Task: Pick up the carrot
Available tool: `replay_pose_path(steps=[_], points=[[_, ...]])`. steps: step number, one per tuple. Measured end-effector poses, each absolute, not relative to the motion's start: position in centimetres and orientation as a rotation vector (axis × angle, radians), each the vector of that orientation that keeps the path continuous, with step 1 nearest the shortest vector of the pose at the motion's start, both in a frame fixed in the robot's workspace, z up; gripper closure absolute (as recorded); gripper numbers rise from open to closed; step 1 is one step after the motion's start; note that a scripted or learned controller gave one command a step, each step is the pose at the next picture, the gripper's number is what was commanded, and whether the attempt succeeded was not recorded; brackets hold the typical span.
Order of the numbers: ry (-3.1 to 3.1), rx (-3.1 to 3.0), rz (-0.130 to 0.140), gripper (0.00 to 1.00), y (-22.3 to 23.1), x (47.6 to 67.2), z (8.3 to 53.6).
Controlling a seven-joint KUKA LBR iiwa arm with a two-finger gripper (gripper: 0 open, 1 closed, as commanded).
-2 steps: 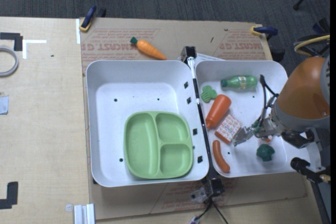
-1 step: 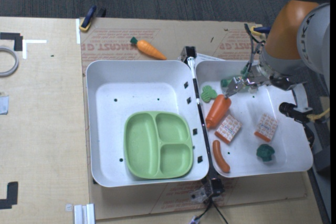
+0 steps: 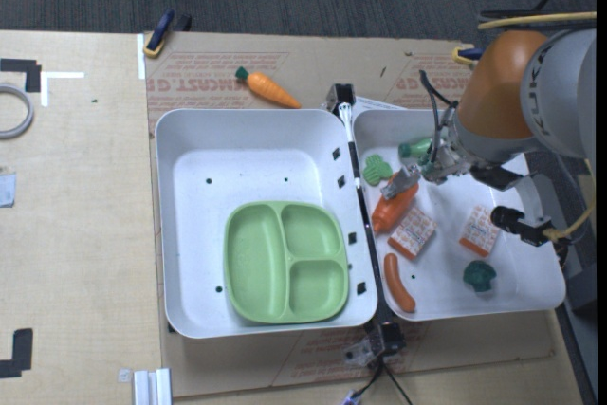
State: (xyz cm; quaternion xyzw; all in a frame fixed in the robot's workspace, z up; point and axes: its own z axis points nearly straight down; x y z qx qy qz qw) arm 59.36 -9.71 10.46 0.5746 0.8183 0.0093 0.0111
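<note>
An orange carrot lies tilted in the right bin, close to its left wall. My gripper is right at the carrot's upper end, touching or nearly touching it. The wrist hides the contact. A second orange carrot with a green top lies outside the bins, on the cardboard behind the left bin.
The right bin also holds a light green toy, a green item under the wrist, two snack packets, a sausage and a dark green broccoli. A green divided plate sits in the left bin.
</note>
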Motion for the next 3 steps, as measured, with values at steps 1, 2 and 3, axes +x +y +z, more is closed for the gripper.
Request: replay_pose_path(steps=[1,2,3], points=[[2.704,1.598,0.000,0.00,-8.6,65.9,19.3],[2.793,1.437,0.000,0.00,-6.0,59.0,19.2],[2.874,1.266,0.000,0.00,-2.8,54.2,19.2]])
